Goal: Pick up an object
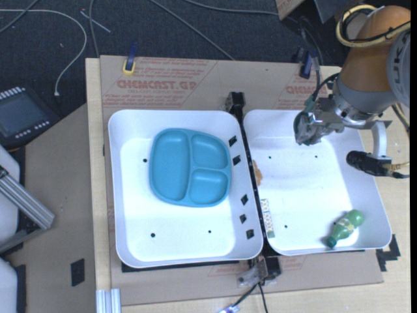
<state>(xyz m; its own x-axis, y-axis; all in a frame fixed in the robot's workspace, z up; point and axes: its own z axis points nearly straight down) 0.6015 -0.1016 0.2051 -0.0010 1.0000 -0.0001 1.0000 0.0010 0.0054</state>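
The tool [306, 130] hangs over the back of the right bin [293, 233]; I cannot tell its state. A green bottle [343, 228] lies in that bin's front right corner. A blue plate [190, 167] sits in the left bin [130, 233].

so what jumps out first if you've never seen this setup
The blue tray stands out most, lying flat in the left bin. Next comes the grey and orange arm over the right bin's far side, its gripper low there. A small green bottle lies at that bin's near right corner.
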